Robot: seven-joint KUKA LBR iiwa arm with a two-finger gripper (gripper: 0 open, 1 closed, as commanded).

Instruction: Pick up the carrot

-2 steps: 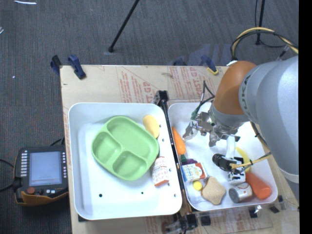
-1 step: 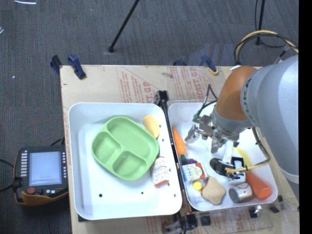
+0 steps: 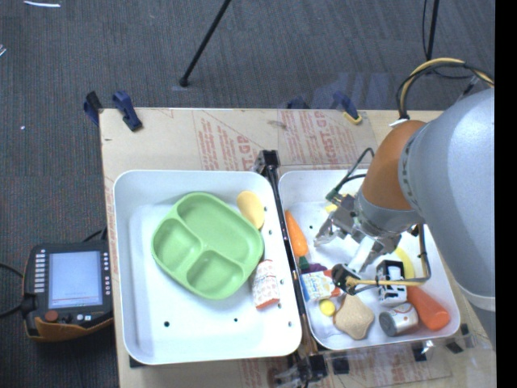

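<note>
Beside the right bin's [image 3: 449, 323] glossy wall, the tapered carrot [image 3: 296, 233] lies; the gripper's [image 3: 349, 270] grip state is unclear.

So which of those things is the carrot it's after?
Look in the right-hand white bin, along its left wall beside the divider. The slim orange tapered carrot lies there, apart from the clutter; the stubbier orange piece sits in the far-right corner.

A single fixed camera looks down from above at a slant, far enough to take in the whole desk [image 3: 202, 140], both white bins [image 3: 129, 297] side by side and dark floor [image 3: 121, 47] beyond. The arm [image 3: 452, 176] enters from the view's right.
</note>
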